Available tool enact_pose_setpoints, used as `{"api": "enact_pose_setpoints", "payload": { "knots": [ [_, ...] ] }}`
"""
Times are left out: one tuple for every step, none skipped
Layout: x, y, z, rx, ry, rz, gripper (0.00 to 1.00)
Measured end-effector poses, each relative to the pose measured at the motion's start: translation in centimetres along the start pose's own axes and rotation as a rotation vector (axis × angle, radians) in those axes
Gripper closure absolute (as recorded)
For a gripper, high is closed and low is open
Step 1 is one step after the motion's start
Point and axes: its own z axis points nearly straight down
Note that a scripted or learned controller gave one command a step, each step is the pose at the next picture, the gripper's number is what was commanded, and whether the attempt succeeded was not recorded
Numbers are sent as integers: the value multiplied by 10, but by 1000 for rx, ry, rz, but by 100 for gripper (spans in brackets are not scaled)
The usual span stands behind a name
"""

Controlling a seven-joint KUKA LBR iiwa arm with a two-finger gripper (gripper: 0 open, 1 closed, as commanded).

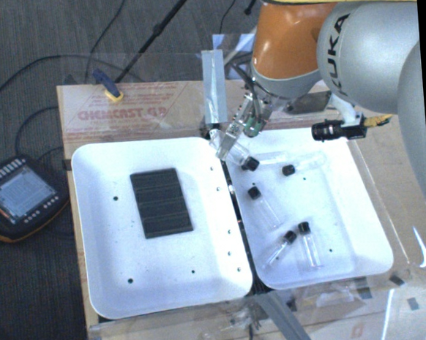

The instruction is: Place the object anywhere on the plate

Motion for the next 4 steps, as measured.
{"api": "enact_pose_setpoints", "payload": {
  "knots": [
    [12, 51, -37, -3, -1, -443, 100],
    [84, 100, -91, -3, -1, -685, 100],
    [118, 172, -164, -4, 0, -537, 100],
    [105, 180, -184, -1, -1, -11, 100]
  ]
}}
